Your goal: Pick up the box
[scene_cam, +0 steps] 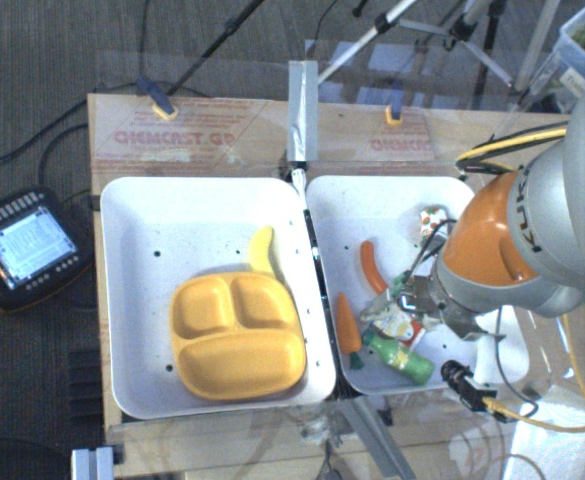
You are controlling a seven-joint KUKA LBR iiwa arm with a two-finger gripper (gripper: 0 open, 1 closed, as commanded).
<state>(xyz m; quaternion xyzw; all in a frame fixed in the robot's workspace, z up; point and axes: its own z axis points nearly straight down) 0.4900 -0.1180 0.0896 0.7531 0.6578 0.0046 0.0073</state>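
Claw [404, 306]: low in the right bin, over a cluster of small items; whether it is spread or pinching anything cannot be told, the wrist covers it.
Arm [517, 243]: grey with an orange band, reaching in from the right across the right bin.
Box [396, 324]: small, white with red and green print, just under the claw, touching the green bottle.
Green bottle [400, 359]: lying near the right bin's front wall.
Right bin [372, 208]: also holds two orange carrot-like pieces [348, 326] near its left wall.
Left bin [152, 218]: holds a yellow divided tray [237, 335] and a banana [262, 250] behind it.
Surface [192, 133]: brown board under both bins.
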